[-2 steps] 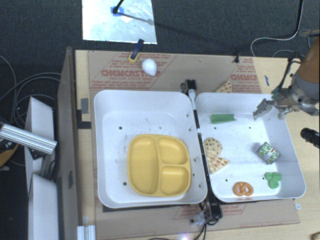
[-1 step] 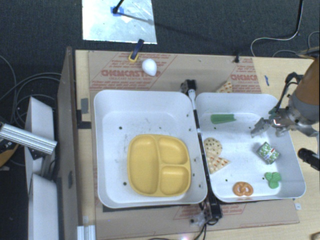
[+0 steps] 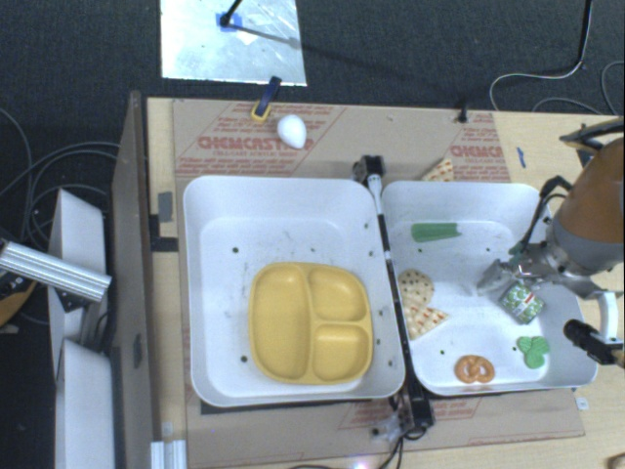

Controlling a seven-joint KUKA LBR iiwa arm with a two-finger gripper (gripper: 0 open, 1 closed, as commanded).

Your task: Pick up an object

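Note:
My gripper (image 3: 505, 279) hangs low over the right side of the right bin (image 3: 459, 199), at the end of the arm coming in from the right. A small green, white and red patterned packet (image 3: 523, 304) lies right beside and below it, touching or nearly touching. Also in this bin are a green stick (image 3: 435, 231) at the back, two pale waffle crackers (image 3: 417, 289) on the left, a brown pretzel (image 3: 475, 368) at the front and a green leafy piece (image 3: 532, 350) at the front right.
The left bin (image 3: 225, 213) holds a yellow divided plate (image 3: 311, 322). Behind the bins on the cardboard lie a white egg (image 3: 291, 130), a yellow-and-blue tool (image 3: 264, 102) and another cracker (image 3: 439, 171). A black clamp (image 3: 370, 170) sits where the bins meet.

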